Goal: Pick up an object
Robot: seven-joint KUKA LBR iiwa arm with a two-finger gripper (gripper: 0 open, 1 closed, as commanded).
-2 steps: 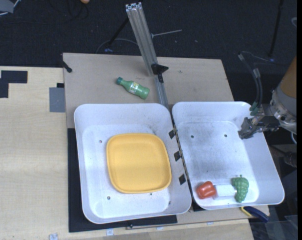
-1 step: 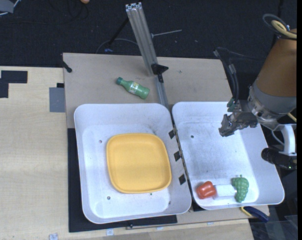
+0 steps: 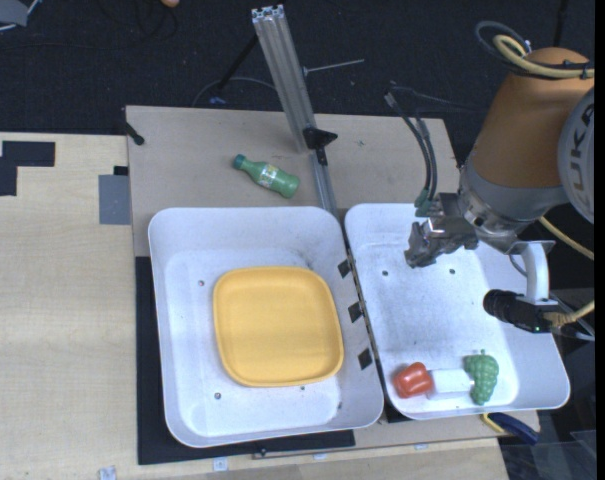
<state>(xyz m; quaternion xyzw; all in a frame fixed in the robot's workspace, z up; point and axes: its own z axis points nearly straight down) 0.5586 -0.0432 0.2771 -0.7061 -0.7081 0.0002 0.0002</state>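
My gripper (image 3: 419,255) hangs over the upper part of the right bin (image 3: 452,298), pointing down and left, with nothing seen between its fingers. At that bin's near edge lie a red pepper-like toy (image 3: 413,379) and a green broccoli-like toy (image 3: 482,376), with a white piece (image 3: 447,382) between them. They sit well below and to the right of the gripper. A yellow square plate (image 3: 278,325) fills the middle of the left bin (image 3: 182,268).
A small green bottle (image 3: 267,175) lies on the bench behind the left bin. A slanted aluminium post (image 3: 292,78) rises behind the gap between the bins. Black clips (image 3: 354,308) sit along the shared bin edge. A black and white fitting (image 3: 522,303) sticks out at the right.
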